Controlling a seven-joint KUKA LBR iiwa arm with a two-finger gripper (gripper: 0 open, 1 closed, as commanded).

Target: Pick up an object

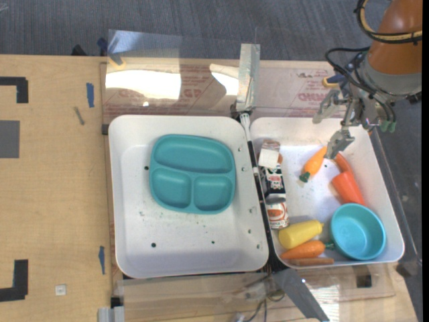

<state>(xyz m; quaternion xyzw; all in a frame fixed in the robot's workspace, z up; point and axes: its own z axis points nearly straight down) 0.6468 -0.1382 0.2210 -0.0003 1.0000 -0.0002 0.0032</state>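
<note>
The right bin [385, 180] holds several toys. A small carrot [312, 163] lies tilted near the middle, and a bigger orange carrot [346, 184] lies to its right. A blue bowl [358, 231] sits at the front right, with a yellow piece [299, 233] and another carrot [303, 249] at the front. A printed can [275, 194] lies along the left wall, with a white block [269, 157] behind it. My gripper [337, 123] hangs over the bin's back right part, open, with nothing between its fingers. One fingertip [342, 139] is just above and right of the small carrot.
The left bin [127, 200] holds a teal divided plate [193, 173]. A clear plastic wall [201, 86] stands behind both bins. The arm's orange band [401, 29] and cables fill the upper right. Wooden bench lies to the left.
</note>
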